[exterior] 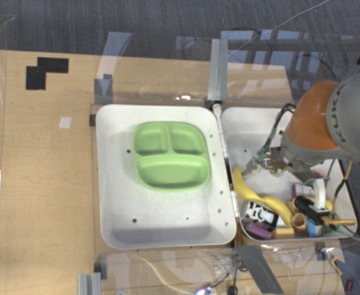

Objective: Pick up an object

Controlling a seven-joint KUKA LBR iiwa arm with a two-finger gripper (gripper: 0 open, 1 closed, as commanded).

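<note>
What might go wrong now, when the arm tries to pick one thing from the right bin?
1. The objects lie heaped in the near corner of the right bin; the banana touches its neighbours, so the tool may catch two things or push them aside.
2. The heap lies close to the bin wall, so the tool could hit that wall.
3. The arm hides part of the bin from the camera, so a missed grasp may be hard to notice.

A green divided plate [171, 155] is seen lying in the left white bin [115, 226]. The bin is placed on a wooden counter [39, 183], where black marks [45, 71] are visible near the far left.
</note>
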